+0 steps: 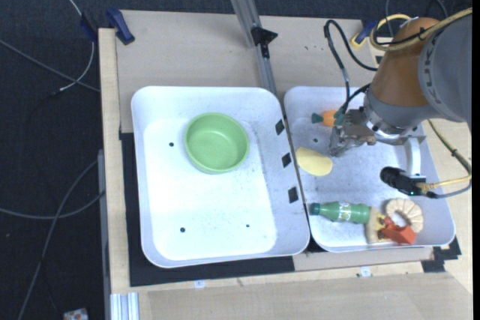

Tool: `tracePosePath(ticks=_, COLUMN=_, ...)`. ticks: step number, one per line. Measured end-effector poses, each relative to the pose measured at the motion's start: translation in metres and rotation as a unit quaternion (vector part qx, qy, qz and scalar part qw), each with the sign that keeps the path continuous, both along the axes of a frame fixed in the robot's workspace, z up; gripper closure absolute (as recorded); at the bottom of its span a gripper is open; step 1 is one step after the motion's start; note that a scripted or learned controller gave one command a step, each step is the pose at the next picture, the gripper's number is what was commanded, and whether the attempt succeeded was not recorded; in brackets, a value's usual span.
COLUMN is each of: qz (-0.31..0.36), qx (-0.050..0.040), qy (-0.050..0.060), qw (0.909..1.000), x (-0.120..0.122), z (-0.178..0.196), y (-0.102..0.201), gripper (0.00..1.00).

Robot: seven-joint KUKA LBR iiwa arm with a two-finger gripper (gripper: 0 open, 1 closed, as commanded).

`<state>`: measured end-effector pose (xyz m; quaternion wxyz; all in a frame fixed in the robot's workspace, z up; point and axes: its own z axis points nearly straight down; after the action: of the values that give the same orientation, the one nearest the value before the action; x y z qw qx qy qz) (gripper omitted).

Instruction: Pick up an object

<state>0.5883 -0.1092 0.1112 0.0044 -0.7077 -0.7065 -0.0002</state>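
The gripper (pixel 341 147) is hovering low in the right bin (pixel 442 215); whether it is open or closed, I cannot tell. Just below-left of it, the yellow lemon-shaped object (pixel 314 162) is lying loose, probably light, smooth and rounded, so gripping across its narrow middle seems safest.

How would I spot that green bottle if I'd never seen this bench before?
Look in the right-hand white bin, along its near edge. The green bottle lies there on its side, white label round its middle, left of a ring-shaped toy. It is the only green thing in that bin; the yellow lump sits farther back.
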Motion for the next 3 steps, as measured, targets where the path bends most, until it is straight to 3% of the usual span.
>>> tracePosePath(ticks=2, qz=0.002, qx=-0.0024, qy=-0.006, qw=1.0, x=0.001, z=0.102, y=0.015, gripper=1.0)
tracePosePath(ticks=3, qz=0.002, qx=-0.0031, qy=-0.005, qw=1.0, x=0.002, z=0.105, y=0.015, gripper=1.0)
